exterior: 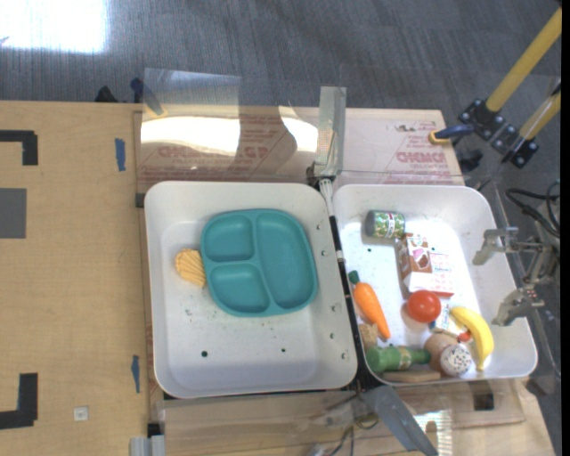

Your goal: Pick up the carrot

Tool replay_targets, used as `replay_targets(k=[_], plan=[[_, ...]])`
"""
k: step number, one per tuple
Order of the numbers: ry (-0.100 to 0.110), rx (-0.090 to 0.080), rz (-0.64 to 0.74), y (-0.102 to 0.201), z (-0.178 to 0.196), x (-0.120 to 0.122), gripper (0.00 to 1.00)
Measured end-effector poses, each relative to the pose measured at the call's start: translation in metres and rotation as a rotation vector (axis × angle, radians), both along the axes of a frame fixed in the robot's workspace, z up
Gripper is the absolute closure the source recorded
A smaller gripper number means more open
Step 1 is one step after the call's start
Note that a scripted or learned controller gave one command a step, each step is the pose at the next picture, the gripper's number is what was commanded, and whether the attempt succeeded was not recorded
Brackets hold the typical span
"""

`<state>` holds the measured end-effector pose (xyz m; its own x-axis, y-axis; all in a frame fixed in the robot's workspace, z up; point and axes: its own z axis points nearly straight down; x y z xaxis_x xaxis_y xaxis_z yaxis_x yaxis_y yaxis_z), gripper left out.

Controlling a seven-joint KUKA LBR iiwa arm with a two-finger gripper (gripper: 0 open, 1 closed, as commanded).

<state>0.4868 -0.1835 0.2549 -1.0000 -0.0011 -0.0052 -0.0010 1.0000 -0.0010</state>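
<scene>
Nothing done yet: carrot [370,308] lies untouched in the right bin [481,207] by the tomato [424,306], hand state can't tell, whole pick left.

The scene was brightly and evenly lit from above. Strong glare washed out the clear panel [227,134] behind the left bin [169,356], and a blown-out white patch sat on the floor [53,27] at the upper left. The white bins bordered on overexposure, and shadows inside them were soft and faint. The picture was slightly soft overall, with small print on the packages unreadable.
</scene>
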Motion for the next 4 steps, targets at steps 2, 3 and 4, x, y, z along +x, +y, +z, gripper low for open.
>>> replay_targets(k=[2,3,4], plan=[[-0.008,-0.002,0.227,0.093,-0.163,-0.003,0.0],[-0.008,-0.001,0.231,0.095,-0.153,-0.002,1.0],[-0.006,-0.005,0.34,0.039,-0.045,0.019,1.0]])
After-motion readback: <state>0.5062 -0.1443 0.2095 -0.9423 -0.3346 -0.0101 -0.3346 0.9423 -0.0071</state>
